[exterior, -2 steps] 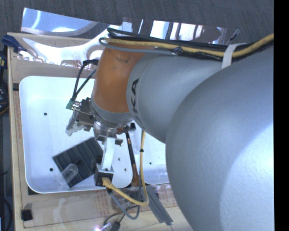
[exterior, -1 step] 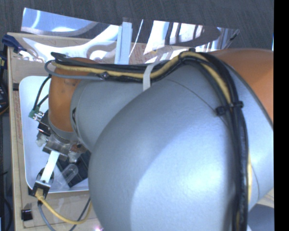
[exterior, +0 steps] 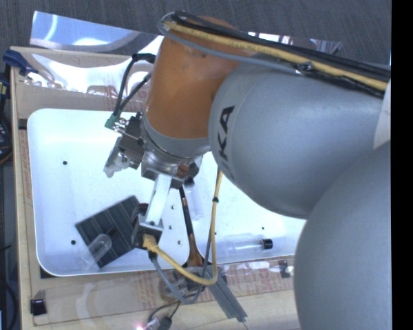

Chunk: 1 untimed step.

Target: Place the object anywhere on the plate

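The two-finger gripper (exterior: 118, 158), opening impossible to tell, is hovering over the shallow white bin (exterior: 55, 184); the clear plastic tube with black cap (exterior: 242, 243) is looking light, stiff and slippery, likely favouring a mid-barrel grasp.

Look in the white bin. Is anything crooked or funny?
Yes. The dark ribbed slab lies crooked, at a slant to the walls of the white bin, near its front left corner. A small clear piece sits on the slab's near edge. Nothing looks spilled or broken.
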Motion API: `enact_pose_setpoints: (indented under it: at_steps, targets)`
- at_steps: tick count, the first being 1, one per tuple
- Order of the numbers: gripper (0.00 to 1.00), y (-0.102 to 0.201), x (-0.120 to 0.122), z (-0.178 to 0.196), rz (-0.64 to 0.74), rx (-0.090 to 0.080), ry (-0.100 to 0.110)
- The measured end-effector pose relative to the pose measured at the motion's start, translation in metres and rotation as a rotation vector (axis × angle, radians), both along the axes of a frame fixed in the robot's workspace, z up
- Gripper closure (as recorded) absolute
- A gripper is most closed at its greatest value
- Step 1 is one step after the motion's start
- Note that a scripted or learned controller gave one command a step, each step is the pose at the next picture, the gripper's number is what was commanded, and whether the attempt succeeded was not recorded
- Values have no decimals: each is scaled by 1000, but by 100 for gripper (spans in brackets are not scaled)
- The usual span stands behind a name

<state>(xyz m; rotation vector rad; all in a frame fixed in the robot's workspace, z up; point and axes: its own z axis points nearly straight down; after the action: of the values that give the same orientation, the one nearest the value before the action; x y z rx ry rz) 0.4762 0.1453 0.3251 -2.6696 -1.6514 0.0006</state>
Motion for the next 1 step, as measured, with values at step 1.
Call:
enact_pose_setpoints:
  at_steps: [1]
  targets:
    - [100,3,-1,8,11,0,7]
